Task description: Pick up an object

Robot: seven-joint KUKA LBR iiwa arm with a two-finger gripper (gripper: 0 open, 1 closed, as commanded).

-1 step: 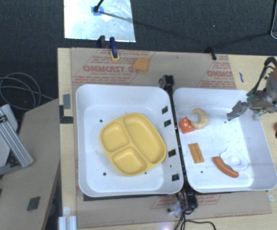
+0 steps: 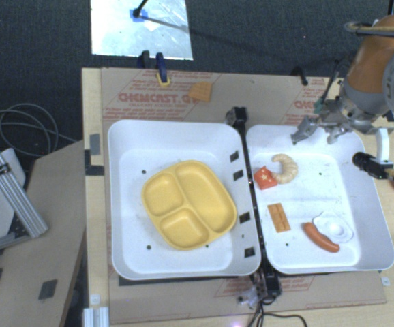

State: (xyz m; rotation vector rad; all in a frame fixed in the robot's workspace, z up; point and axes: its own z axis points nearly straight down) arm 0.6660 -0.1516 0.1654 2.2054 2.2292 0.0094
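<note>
Camera view has my gripper (image 2: 320, 132) poised over the far edge of the right bin (image 2: 371, 203), its two fingers spread apart with nothing between them. I judge the pick not yet begun: every candidate lies untouched on that bin's floor, namely the croissant (image 2: 285, 167), the red block (image 2: 264, 178) just beside it, the orange wafer (image 2: 279, 217) and the sausage (image 2: 320, 237). The left bin (image 2: 132, 182) carries a yellow divided tray (image 2: 188, 204); descent, closure and lift all remain.
</note>
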